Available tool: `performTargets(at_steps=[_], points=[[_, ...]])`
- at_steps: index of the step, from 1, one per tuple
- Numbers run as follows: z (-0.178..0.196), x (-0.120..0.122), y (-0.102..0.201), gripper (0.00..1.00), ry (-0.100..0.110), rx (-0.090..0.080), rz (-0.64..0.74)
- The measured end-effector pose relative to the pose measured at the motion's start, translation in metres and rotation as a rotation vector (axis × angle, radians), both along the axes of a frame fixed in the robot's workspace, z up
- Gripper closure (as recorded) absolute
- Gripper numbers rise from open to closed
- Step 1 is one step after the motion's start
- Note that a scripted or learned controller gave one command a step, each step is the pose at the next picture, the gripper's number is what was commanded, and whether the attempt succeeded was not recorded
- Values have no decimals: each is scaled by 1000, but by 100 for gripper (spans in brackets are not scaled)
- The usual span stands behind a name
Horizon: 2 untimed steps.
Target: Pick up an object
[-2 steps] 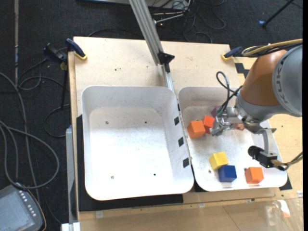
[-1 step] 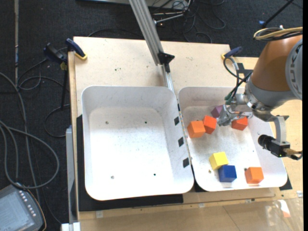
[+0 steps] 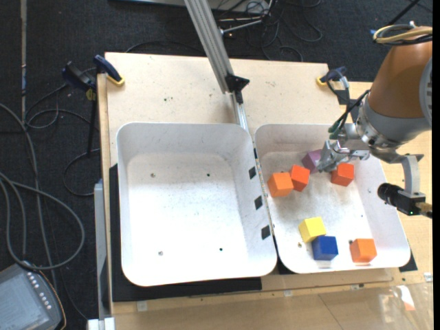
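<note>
In the right bin [image 3: 385, 253] lie several small blocks. Two orange ones [image 3: 280, 183] [image 3: 300, 177] sit side by side near its left wall. A purple block [image 3: 313, 159] lies just behind them, and a red-orange block [image 3: 342, 174] to their right. My gripper [image 3: 328, 158] hangs low over the bin between the purple block and the red-orange one, right beside the purple block. A yellow block [image 3: 312, 228], a blue block [image 3: 325, 247] and another orange block [image 3: 363, 250] rest near the bin's front edge.
The left bin [image 3: 130, 184] stands beside the right one, with black clips along their shared wall. A metal rod [image 3: 210, 36] slants down from the top to the bins' back edge. Clamps [image 3: 108, 71] [image 3: 333, 78] grip the board's far corners.
</note>
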<state>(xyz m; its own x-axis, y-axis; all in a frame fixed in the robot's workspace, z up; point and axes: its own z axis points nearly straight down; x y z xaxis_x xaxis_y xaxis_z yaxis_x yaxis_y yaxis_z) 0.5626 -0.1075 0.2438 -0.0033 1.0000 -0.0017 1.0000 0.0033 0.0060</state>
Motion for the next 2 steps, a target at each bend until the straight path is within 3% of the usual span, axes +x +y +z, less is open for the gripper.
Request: performTargets(at_steps=[2], points=[[-13, 40, 113, 100, 4, 2, 5]])
